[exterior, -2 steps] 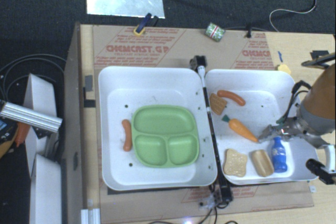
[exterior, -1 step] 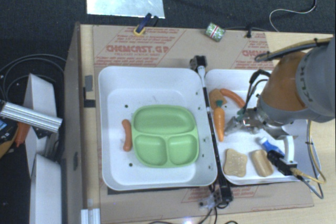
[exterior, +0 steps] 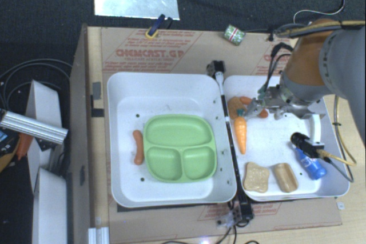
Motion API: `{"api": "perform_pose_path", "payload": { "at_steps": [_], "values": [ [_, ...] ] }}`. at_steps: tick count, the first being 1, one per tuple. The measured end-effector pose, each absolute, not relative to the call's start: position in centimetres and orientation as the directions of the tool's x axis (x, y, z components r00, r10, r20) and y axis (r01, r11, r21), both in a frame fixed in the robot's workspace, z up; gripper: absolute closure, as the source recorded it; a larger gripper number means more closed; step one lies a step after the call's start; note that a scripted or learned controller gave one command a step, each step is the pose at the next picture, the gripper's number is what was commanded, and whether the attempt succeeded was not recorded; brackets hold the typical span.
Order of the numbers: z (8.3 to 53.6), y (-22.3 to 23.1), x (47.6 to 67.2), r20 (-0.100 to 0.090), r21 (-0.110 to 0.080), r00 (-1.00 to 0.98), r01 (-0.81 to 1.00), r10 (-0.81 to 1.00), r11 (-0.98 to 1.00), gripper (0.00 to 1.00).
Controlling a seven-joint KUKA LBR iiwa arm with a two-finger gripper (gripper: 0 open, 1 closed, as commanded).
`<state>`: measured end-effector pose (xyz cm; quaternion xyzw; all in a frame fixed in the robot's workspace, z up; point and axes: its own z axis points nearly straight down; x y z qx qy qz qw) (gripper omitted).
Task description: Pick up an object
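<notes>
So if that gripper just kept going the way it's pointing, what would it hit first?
Probably the small orange pieces right by the gripper, in the far-left corner of the right bin; depth is hard to judge.

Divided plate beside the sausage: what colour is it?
The divided plate is pale green, clearest in the camera view.

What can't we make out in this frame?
Camera view:
1. Orange food piece in the right bin: partly under the gripper, so its shape and any contact are unclear.
2. Right bin's far right corner: hidden by the arm.
3. Small green object behind the bins: too small to identify.
</notes>
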<state>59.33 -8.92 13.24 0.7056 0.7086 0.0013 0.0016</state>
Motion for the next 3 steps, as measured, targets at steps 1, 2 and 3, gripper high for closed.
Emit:
{"api": "perform_pose_path", "payload": {
  "at_steps": [1,2,3],
  "values": [
    [9.1,-8.5,64.5,0.001,0.011,-0.006,1.0,1.0,0.006,0.0],
    [10.3,-8.5,64.7,-0.003,0.021,-0.011,1.0,1.0,0.011,1.0],
    [18.6,-5.3,60.5,0.0,0.005,-0.006,1.0,1.0,0.006,1.0]
  ]
}}
